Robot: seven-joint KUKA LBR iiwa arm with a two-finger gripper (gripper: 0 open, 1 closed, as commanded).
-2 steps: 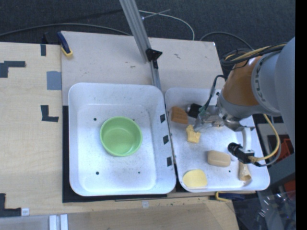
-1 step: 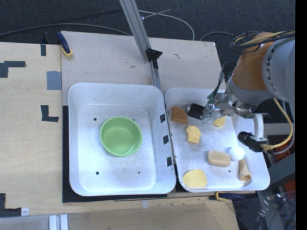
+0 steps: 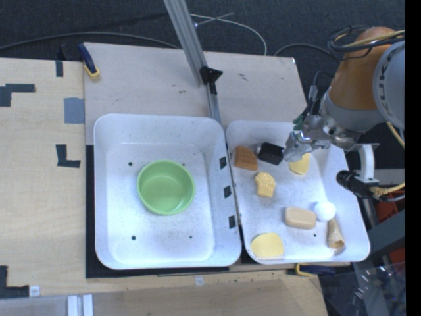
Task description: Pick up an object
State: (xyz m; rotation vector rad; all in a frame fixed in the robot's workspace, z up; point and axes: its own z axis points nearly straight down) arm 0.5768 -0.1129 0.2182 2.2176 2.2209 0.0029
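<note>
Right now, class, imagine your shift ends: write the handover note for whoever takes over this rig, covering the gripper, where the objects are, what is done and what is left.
Gripper: low over the upper part of the right bin, beside the black block and above a yellow piece; nothing visibly held.
Right bin also holds: brown wedge, yellow lumpy piece, tan block, white ball, yellow disc, cone-shaped piece.
Left bin: green bowl.
Done: arm has reached the bin.
Left: grasp one object and lift it.
</note>
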